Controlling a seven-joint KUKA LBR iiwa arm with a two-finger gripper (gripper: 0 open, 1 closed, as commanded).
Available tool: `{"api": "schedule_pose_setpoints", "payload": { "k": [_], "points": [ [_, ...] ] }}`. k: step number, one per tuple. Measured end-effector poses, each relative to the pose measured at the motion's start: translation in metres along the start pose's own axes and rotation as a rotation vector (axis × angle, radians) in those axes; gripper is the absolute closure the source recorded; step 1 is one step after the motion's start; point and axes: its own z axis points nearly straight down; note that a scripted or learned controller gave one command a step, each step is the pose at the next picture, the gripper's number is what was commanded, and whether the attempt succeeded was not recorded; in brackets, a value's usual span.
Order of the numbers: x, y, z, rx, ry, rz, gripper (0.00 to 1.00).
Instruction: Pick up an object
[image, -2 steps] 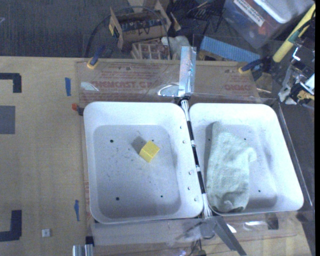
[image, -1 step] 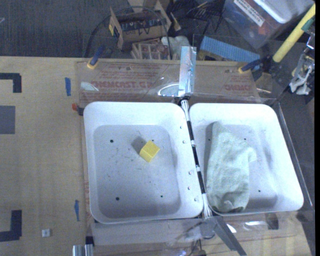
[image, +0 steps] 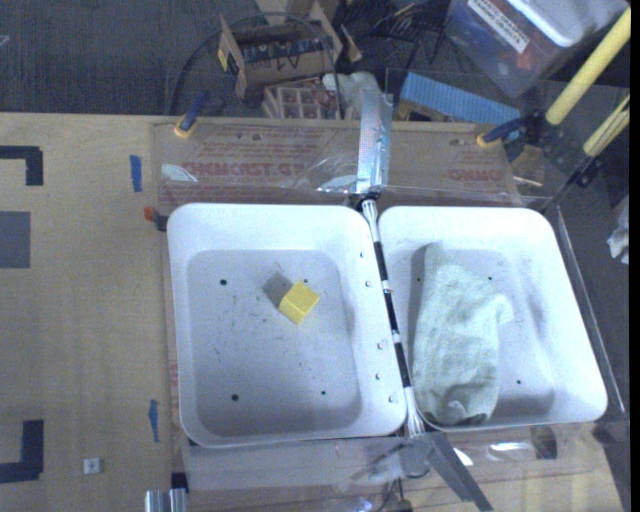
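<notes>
A small yellow block (image: 298, 302) lies on the floor of the left white bin (image: 200, 240), a little above its middle, casting a short shadow to its upper left. In the right white bin (image: 560, 260) a pale green-white cloth (image: 457, 335) lies crumpled lengthwise, from the bin's upper middle down to its front wall.
The two bins meet along a black-and-white seam (image: 388, 300). A clear plastic screen and a cardboard sheet (image: 270, 165) stand behind them. Cluttered boxes, clamps and yellow bars sit beyond the bench's far edge. Bare wooden benchtop (image: 80, 300) spreads to the left.
</notes>
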Motion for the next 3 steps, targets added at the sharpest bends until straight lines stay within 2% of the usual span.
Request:
{"api": "schedule_pose_setpoints", "payload": {
  "k": [1, 2, 3],
  "points": [
    [0.006, -0.015, 0.000, 0.001, 0.000, 0.222, 1.00],
    [0.043, -0.051, 0.000, -0.002, 0.003, 0.592, 1.00],
    [0.046, -0.047, 0.000, -0.003, 0.002, 0.512, 1.00]
  ]
}}
